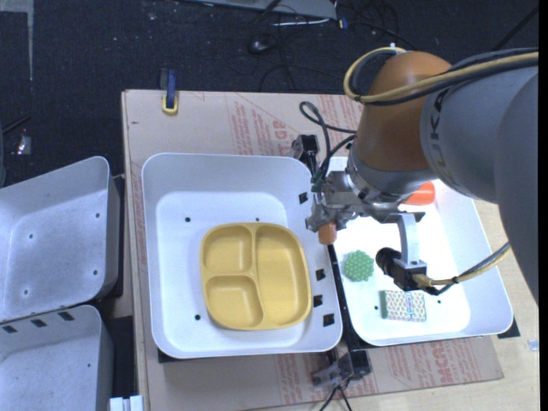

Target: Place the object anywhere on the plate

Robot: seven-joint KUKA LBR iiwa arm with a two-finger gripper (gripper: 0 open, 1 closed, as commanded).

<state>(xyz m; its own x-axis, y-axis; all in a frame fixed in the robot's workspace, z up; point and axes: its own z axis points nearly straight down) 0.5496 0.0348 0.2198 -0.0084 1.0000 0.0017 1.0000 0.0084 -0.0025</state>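
A yellow plate (255, 275) with three compartments lies in the left bin (174, 229), and nothing is on it. My gripper (325, 224) hangs over the divide between the two bins, just right of the plate's upper right corner. A small orange-brown piece (326, 235) shows directly under the gripper; I cannot tell whether it is held. In the right bin (481, 259) lie a green bumpy ball (358, 265) and a pale patterned block (403, 306). An orange object (422, 196) peeks out from behind the arm.
The arm's bulky wrist (398, 135) covers the top of the right bin. Spare white bins (51, 229) sit off the bench at the left. A blue clamp (170, 92) grips the bench's far edge, and cables lie on the dark floor beyond it.
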